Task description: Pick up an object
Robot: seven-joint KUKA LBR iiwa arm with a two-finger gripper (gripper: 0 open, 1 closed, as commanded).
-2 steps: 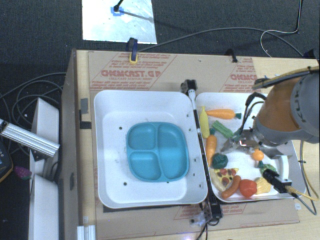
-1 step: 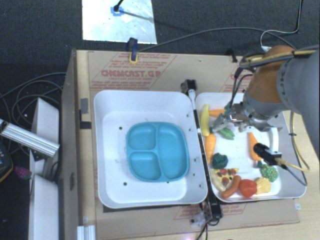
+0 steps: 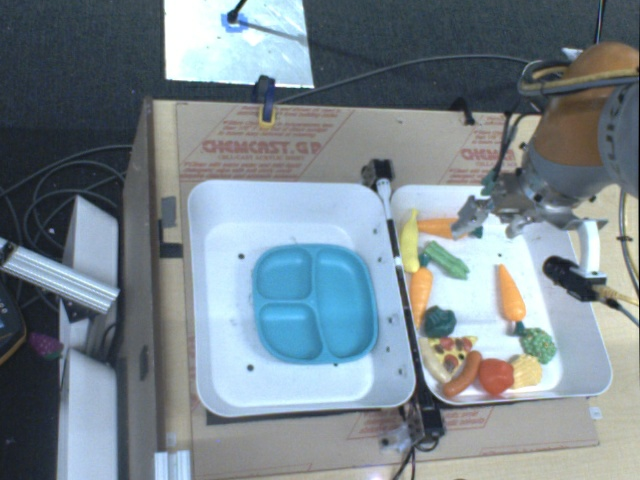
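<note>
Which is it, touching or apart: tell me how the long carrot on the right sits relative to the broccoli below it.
Apart. The camera view shows a strip of white bin floor between the lower tip of the carrot and the top of the broccoli.

Robotics lab setup by the looks of it, bench [image 3: 300,133] covered with cardboard sheeting, cables [image 3: 60,193] left strewn over dark carpet, plastic toy food [image 3: 470,353] piled in a white bin [image 3: 585,363]
</note>
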